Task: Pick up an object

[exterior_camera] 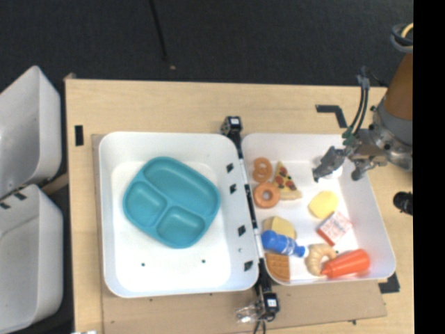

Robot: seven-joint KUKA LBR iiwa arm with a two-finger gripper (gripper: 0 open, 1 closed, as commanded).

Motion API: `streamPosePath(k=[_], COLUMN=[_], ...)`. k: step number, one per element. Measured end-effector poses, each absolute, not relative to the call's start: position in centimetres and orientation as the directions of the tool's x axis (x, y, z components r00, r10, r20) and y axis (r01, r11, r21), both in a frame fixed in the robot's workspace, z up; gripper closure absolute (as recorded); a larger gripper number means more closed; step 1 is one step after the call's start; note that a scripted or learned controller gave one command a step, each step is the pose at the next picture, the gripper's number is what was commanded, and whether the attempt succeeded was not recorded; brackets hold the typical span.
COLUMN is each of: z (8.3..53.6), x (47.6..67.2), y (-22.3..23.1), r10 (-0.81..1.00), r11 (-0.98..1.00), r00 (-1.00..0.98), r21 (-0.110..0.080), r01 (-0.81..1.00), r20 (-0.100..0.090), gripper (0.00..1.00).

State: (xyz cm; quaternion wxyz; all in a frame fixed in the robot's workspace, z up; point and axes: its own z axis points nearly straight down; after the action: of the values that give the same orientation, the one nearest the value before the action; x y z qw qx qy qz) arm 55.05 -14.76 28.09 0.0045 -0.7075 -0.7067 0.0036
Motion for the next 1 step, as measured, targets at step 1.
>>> streamPosePath(k=[1], z=[28.58], x=[55.21], y=[-14.74], r10=[1.0], r11=[0.001], r00=[-0.001], r21=[-0.002], r01=[1.0], r20=[0.0], gripper=[0.0])
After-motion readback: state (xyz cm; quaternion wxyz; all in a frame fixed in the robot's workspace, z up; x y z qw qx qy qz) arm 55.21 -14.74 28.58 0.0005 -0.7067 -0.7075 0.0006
